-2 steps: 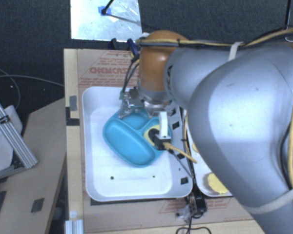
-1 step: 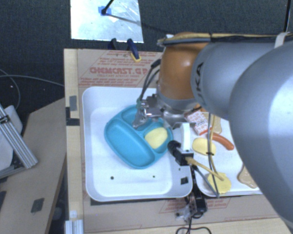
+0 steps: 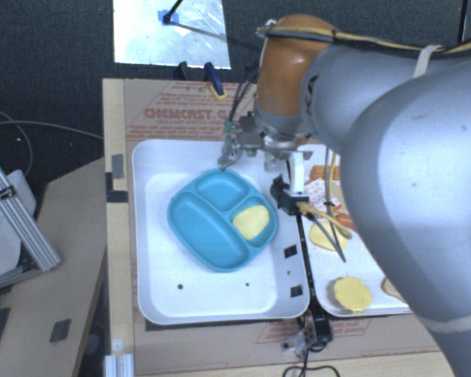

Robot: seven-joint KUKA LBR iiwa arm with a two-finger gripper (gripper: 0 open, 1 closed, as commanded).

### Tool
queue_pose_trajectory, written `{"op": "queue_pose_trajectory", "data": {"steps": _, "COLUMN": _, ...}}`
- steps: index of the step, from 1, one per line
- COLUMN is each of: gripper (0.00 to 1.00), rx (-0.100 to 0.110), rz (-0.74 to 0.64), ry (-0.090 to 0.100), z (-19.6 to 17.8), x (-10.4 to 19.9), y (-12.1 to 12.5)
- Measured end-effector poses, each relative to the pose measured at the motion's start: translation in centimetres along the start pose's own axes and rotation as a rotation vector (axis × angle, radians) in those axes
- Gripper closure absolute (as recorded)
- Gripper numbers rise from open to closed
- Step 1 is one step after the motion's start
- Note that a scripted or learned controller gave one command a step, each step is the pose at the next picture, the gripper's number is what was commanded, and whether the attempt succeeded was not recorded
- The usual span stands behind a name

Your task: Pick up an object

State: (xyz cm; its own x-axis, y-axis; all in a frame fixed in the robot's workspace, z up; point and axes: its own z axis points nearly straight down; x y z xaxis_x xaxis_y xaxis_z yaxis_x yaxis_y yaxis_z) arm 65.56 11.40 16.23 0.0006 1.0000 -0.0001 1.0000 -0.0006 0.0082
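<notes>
Grey arm (image 3: pixel 392 140) hides much of the right bin (image 3: pixel 353 309); whether the pincer (image 3: pixel 234 149) grips anything is unclear.

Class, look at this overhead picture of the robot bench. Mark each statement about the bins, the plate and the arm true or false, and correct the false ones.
1. A blue divided plate lies in the left bin. True.
2. The yellow item on the plate sits in its largest compartment. False: it sits in one of the smaller compartments, on the side toward the right bin.
3. The arm's orange band is above the far edge of the bins. True.
4. The round yellow piece in the right bin rests on the blue plate. False: it lies on the bin floor, near the bin's front edge.
5. The bins stand on cardboard with red lettering. True.
</notes>
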Motion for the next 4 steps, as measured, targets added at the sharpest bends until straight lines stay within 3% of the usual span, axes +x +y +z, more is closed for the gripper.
{"op": "queue_pose_trajectory", "data": {"steps": 1, "gripper": 0.0, "rx": 0.004, "rz": -0.007, "ry": 0.002, "z": -14.9, "x": 3.2, "y": -5.5}}
{"op": "queue_pose_trajectory", "data": {"steps": 2, "gripper": 0.0, "rx": 0.01, "rz": -0.011, "ry": 0.002, "z": -11.4, "x": 12.5, "y": -10.6}}
{"op": "queue_pose_trajectory", "data": {"steps": 3, "gripper": 0.0, "rx": 0.01, "rz": -0.007, "ry": 0.001, "z": -14.4, "x": 12.0, "y": -17.1}}
{"op": "queue_pose_trajectory", "data": {"steps": 4, "gripper": 0.0, "rx": -0.011, "rz": -0.006, "ry": 0.01, "z": -33.4, "x": 10.9, "y": -16.6}}
